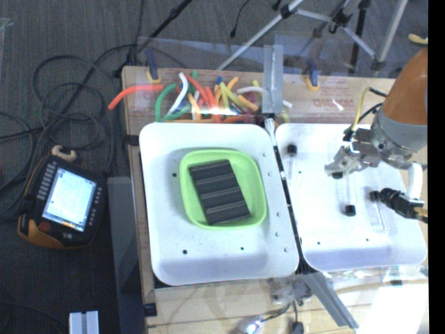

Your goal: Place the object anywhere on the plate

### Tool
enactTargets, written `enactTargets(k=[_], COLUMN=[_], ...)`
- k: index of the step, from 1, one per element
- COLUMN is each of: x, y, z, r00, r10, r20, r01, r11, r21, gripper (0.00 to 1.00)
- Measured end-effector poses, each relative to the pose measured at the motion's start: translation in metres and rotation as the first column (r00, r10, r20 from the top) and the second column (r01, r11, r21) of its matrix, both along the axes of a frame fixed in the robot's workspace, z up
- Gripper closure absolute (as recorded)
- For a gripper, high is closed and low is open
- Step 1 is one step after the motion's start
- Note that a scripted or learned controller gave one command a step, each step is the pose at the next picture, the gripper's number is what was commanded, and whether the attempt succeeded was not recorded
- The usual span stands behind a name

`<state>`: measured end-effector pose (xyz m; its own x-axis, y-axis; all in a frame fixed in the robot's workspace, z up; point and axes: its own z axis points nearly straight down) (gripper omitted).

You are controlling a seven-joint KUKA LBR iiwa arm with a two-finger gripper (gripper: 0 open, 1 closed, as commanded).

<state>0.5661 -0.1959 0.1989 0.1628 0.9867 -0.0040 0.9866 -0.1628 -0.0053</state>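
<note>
Camera view: my arm [410,96] reaches in from the right, my gripper [356,160] hanging over the right bin [361,249] near its far edge; I cannot tell its state. White floor lies open toward the bin's near edge. In the left bin [208,256], centred, a dark ribbed block [220,191] lies flat on the green plate [254,186].

Both white bins [208,256] look like smooth, slightly glossy moulded plastic, and the green plate [259,186] in the left one has the same smooth plastic sheen. The dark ribbed object [219,192] on it looks matt, perhaps rubber or plastic. The desk [135,110] shows bare, pale wood along its edges.
</note>
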Motion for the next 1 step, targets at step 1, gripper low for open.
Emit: enactTargets(k=[1], x=[-0.0520], y=[0.0683], z=[-0.0541], r00=[0.998], r10=[0.061], r20=[0.003], r01=[-0.061], r11=[0.998], r21=[-0.006], gripper=[1.00])
